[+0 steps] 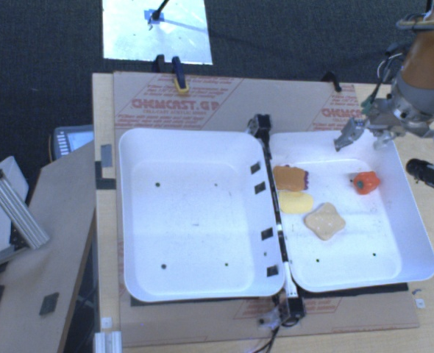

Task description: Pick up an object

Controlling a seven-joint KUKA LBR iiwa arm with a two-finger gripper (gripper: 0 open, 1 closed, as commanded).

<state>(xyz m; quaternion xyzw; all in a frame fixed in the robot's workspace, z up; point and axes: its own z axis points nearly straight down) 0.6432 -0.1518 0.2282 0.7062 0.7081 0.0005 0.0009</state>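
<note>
Spread metal fingers of the grey two-finger gripper are hanging apart, pinching nothing, over the far edge of the glossy right-hand white plastic bin. Lying on that bin's smooth floor are a small red-orange pepper-shaped toy (green at its stem) toward the right wall, and, by the left wall, a flat orange-brown slab, a soft yellow oval and a beige lobed biscuit shape.
</note>
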